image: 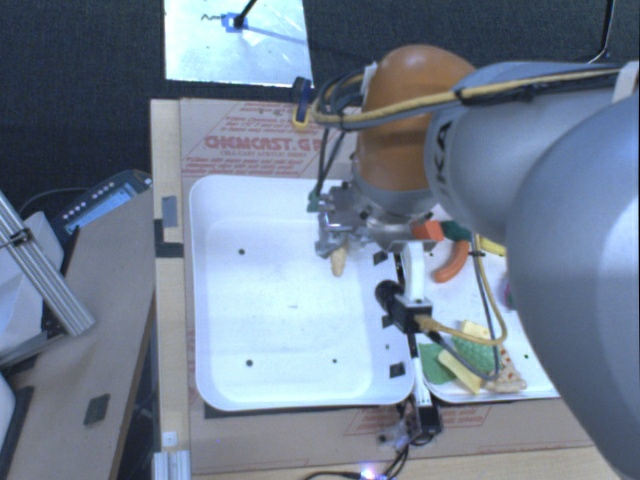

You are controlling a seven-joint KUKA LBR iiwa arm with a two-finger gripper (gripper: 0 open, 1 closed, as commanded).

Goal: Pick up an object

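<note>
Arm: grey KUKA arm (540, 168) reaches in from the right, its orange band (410, 118) above the wrist, over the far right part of the left bin.
Gripper: gripper (337, 246) hangs at the far right corner region of the left bin (230, 368), above its floor.
Jaws: pinching a small pale tan object (339, 261), whose lower tip pokes out beneath the metal fingers; how tightly they close on it is too small to read.
Object held: the tan piece appears clear of the bin floor, so the lift looks under way; I judge this from its position against the white floor, not from any shadow I can make out.
Left bin: bare white floor apart from a few dark dots.
Right bin: right bin (450, 393) is mostly hidden by the arm; an orange carrot-like piece (450, 260), a green item (462, 232), a yellow-green corn-like piece (478, 331) and a yellow wedge (458, 371) lie in it.
Progress: grasp seems made and the piece raised; what is left is to carry it higher without it slipping.
Risk: the grip is on the upper end only, so the piece could swing or drop.
</note>
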